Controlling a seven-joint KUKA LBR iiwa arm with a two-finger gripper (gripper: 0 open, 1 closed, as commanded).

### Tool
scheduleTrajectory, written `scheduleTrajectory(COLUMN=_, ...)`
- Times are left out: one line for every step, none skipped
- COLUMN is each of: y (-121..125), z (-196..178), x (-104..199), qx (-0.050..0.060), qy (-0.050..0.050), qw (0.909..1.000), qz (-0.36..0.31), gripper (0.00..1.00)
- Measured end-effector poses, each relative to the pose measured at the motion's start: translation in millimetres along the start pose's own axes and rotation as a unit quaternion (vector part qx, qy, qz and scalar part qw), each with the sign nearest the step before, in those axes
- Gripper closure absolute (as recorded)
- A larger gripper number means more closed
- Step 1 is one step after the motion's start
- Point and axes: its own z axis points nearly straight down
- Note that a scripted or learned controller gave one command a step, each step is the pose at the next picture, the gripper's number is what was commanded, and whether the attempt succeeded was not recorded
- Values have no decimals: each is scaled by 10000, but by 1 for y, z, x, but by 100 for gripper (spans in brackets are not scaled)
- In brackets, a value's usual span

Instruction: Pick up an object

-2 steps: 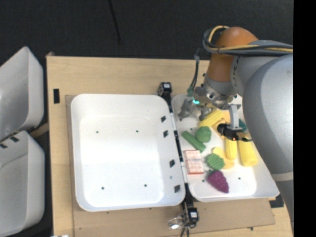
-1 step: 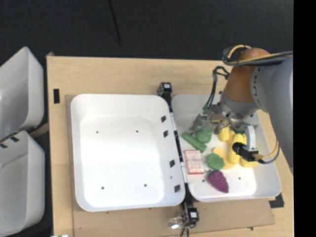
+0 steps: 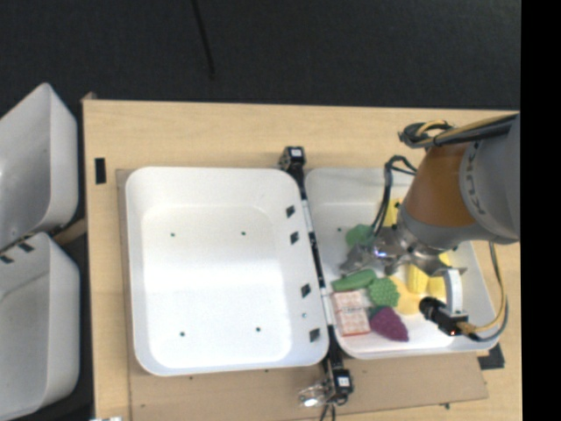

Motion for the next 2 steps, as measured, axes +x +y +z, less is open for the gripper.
scheduleTrajectory(y=70, z=-1, x=16, qx=-56, qy=-8, qw=10000, qz=-34, gripper=0)
scheduleTrajectory(y=62, z=0, x=29, qx=-22, qy=-4, qw=10000, qz=-25, gripper=0)
